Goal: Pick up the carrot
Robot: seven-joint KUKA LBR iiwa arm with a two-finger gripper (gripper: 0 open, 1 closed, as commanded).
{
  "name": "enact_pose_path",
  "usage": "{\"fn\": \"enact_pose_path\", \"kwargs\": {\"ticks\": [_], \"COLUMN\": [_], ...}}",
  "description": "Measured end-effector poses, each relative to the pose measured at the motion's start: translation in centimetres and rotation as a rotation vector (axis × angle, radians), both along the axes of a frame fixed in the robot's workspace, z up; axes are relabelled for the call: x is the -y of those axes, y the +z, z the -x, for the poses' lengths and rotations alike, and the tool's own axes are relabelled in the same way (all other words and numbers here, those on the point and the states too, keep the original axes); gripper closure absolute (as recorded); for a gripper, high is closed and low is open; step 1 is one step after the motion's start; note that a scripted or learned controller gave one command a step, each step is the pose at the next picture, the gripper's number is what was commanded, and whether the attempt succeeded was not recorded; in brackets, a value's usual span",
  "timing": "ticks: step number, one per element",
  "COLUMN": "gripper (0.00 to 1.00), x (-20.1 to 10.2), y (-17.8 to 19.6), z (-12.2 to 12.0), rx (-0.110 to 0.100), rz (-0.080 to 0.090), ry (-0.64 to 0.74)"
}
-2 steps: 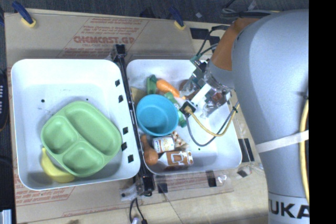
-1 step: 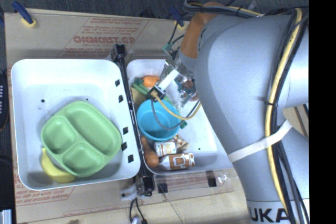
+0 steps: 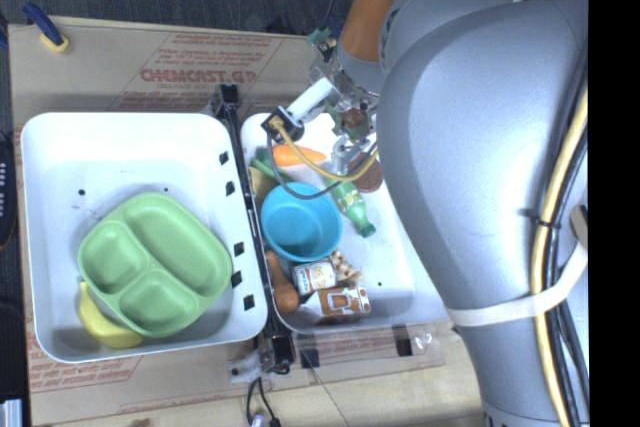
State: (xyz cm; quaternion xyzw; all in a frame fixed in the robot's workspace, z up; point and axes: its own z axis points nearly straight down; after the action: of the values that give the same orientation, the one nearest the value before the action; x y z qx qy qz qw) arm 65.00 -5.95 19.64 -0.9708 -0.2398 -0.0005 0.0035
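The arm reaches down into the right bin [image 3: 405, 260], its gripper [image 3: 347, 147] just beside the carrot [image 3: 297, 155] near the far edge. Whether it grips anything cannot be told.

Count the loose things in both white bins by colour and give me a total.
Green: 2, the divided plastic plate and the small bottle
Yellow: 1, the bowl under the plate
Blue: 1, the round cup
Orange: 1, the carrot
Brown: 2, the sausage-shaped piece and the labelled can
Total: 7

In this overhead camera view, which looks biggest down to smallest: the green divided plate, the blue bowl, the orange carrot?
1. Green divided plastic plate, clearly largest.
2. Round blue bowl.
3. Orange carrot, smallest as seen, though the gripper partly covers it, so its full length is unsure.
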Motion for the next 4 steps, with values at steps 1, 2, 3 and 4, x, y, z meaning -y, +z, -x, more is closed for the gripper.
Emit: {"fn": "enact_pose_path", "kwargs": {"ticks": [1,2,3,4], "gripper": [0.0,1.0,0.0,1.0], "x": [3.9,4.2,4.0,4.5], "y": [-10.7,-9.6,-9.7,-8.7], "z": [1.0,0.9,1.0,1.1], "rx": [-0.02,-0.017,-0.023,-0.028], "rz": [0.004,0.014,0.009,0.021], "ry": [-0.249,-0.238,-0.235,-0.226]}}
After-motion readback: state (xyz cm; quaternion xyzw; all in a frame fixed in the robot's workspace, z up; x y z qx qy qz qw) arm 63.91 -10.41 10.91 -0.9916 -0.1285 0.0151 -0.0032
